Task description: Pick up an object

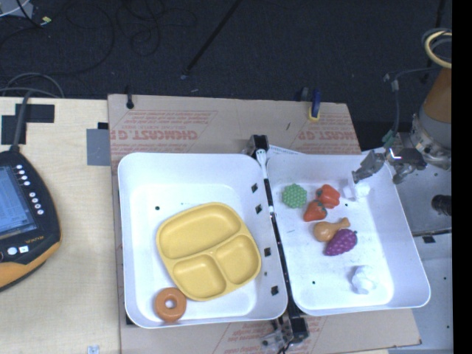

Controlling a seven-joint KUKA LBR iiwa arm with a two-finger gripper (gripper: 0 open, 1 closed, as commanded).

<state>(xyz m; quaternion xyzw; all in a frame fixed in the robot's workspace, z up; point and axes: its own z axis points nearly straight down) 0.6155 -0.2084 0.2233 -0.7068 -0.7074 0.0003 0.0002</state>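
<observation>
Lowest in the camera view, an orange doughnut (170, 304) is seen in the left bin (140, 179), just beside a yellow divided plate (209, 250). The likely targets are gathered in the right bin (402, 268): a green ball (294, 195), two red pieces (322, 202), a drumstick (330, 230) touching purple grapes (341, 242), and a white lump (362, 279) apart from them.

The gripper (383, 162) is held over the upper right edge of this bin, and nothing is seen between its fingers; how far they are opened cannot be told. Because the food pieces are packed closely, two could be caught together, or one could be pushed aside. A round piece could probably slip out. The bin wall could also be struck on the descent.
</observation>
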